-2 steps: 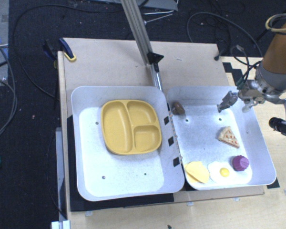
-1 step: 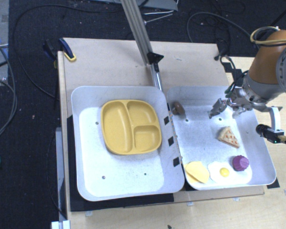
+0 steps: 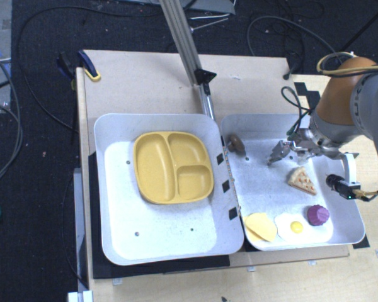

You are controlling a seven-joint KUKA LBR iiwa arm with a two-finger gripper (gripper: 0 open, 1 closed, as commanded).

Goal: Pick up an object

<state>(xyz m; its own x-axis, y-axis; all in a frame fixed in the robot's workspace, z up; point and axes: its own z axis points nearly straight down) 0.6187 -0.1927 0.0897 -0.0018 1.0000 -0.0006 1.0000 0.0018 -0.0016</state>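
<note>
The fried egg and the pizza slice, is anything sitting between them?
No. In the camera view, only bare white bin floor separates the fried egg from the pizza slice. The purple toy sits off to the side.

Tan bench (image 3: 252, 74), 2 white bins (image 3: 170, 241), side by side

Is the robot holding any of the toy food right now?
No. The gripper hangs over the right bin with nothing between its fingers; the pizza slice lies apart.

Metal pole (image 3: 183, 33) slants over bench (image 3: 151, 83); clamp (image 3: 88, 65) at bench corner; cables (image 3: 31, 55) on floor.
</note>
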